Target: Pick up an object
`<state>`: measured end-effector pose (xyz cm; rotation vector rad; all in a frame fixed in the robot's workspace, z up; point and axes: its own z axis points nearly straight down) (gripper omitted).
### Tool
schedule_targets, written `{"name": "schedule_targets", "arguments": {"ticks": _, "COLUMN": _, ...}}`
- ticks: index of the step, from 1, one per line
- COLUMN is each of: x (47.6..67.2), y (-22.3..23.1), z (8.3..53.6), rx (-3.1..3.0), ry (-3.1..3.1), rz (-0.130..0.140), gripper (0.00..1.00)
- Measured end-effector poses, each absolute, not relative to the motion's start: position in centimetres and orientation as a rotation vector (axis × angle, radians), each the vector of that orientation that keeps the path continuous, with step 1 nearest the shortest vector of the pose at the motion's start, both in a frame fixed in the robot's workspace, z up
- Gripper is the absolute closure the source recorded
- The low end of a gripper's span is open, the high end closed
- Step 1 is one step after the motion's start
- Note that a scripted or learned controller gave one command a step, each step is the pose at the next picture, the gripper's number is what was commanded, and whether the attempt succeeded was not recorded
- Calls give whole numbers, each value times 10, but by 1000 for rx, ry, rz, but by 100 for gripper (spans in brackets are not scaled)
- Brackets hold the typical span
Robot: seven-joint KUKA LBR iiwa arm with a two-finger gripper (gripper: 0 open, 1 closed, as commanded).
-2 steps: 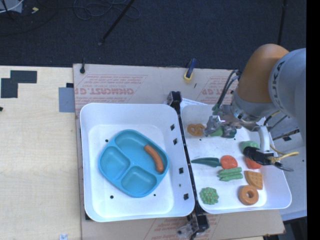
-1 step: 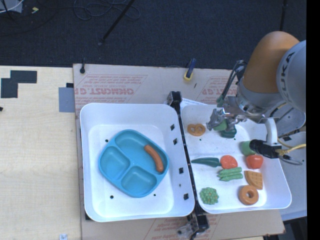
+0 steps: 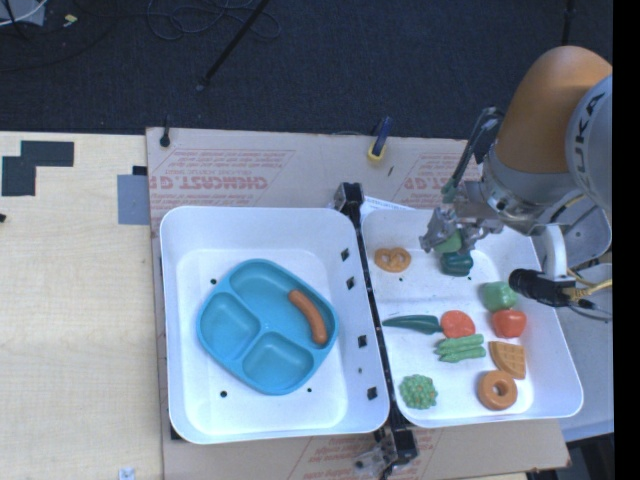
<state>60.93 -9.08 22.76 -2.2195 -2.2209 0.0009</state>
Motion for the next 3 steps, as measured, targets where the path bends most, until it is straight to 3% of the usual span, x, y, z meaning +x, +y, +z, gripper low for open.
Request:
{"name": "schedule_targets", "arguments": {"ticks": 2, "x": 628, "y": 15, "z": 229, "rx": -2212, "ry": -2224, "rz": 1, "gripper": 100}}
{"name": "schedule_targets", "arguments": {"ticks": 3, "x": 619, "y": 73, "z": 235, "rx": -2211, "ry": -2223, "rz": 4, "gripper": 100}}
